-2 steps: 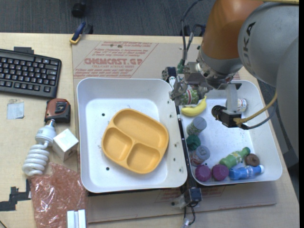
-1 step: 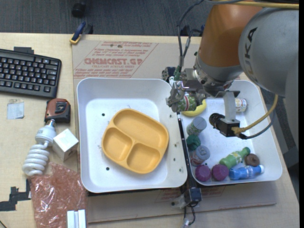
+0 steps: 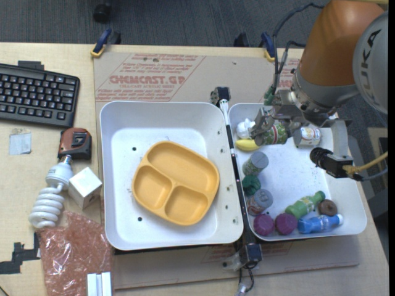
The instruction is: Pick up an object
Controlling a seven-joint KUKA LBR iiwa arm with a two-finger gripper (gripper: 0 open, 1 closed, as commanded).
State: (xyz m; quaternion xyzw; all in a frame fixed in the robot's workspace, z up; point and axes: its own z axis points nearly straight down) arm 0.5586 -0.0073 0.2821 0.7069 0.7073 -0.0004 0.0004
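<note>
yellow tray (image 3: pixel 176 184) — left bin (image 3: pixel 117 165)

Well off to the claw's left, beyond both bins, a black keyboard (image 3: pixel 37 94) lies at the bench's far edge, with a tape measure (image 3: pixel 75 144), a spiral light bulb (image 3: pixel 50 196) (a white cube (image 3: pixel 85 185) just beside it) and a crinkled pinkish bag (image 3: pixel 77 248) below it.

Arm (image 3: pixel 345 48) reaching from right, hand (image 3: pixel 266 127) lowered, tilted left.

The arm (image 3: pixel 345 48) hides the right bin's (image 3: pixel 355 224) far corner and runs off the right edge.
</note>
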